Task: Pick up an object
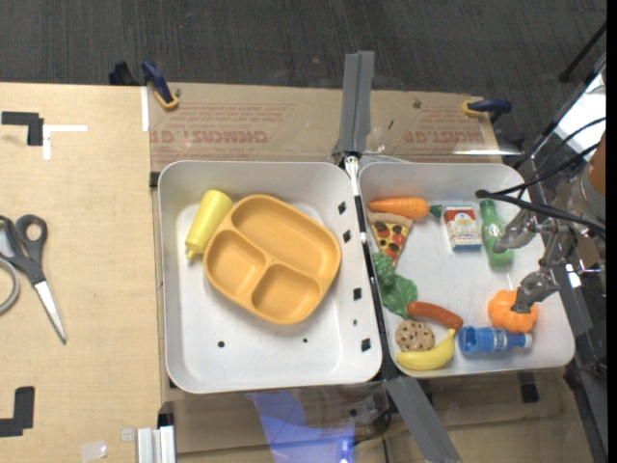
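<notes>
- We look down at a slant on a pale wooden surface carrying two shallow white bins side by side, with dark carpet behind and scissors lying far to the left.
- The thing we take as the target is a small orange pumpkin toy in the right bin, near its right wall and toward the front edge.
- The gripper hangs at the pumpkin's upper right; one of the fingers reaches down onto the pumpkin's top, touching or nearly so.
- We cannot tell how wide the fingers stand, and nothing shows held between them.
- The pumpkin lies down and slightly left of the gripper, so we judge a short descent with a small leftward shift is needed.
- Just below the pumpkin lies a blue bottle; a green bottle stands above it.
- Further left sit a banana, cookie and carrot.
- The left bin holds a yellow divided tray.
</notes>
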Available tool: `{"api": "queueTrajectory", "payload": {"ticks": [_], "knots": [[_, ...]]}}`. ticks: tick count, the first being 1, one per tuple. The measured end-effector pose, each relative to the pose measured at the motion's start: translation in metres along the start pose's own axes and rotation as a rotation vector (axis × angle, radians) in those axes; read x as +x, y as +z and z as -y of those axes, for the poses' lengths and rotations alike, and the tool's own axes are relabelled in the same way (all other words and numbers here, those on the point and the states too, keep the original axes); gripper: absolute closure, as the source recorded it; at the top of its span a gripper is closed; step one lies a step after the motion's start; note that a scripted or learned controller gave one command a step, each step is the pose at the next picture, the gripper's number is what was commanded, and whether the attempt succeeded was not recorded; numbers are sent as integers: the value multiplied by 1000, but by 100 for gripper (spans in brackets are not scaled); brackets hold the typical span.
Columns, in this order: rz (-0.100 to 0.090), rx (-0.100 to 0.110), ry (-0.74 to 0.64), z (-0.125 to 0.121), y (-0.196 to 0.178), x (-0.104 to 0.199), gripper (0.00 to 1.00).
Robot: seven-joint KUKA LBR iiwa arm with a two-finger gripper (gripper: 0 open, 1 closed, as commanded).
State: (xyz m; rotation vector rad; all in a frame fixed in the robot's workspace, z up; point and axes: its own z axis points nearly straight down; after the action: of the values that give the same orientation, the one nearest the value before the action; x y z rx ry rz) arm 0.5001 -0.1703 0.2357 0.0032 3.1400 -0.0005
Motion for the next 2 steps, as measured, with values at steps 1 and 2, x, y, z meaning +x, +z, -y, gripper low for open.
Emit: {"api": "queueTrajectory", "payload": {"ticks": [1, 2], "knots": [[4, 1, -40, 36, 131, -3, 0], [35, 10, -101, -2, 135, 4, 0]]}}
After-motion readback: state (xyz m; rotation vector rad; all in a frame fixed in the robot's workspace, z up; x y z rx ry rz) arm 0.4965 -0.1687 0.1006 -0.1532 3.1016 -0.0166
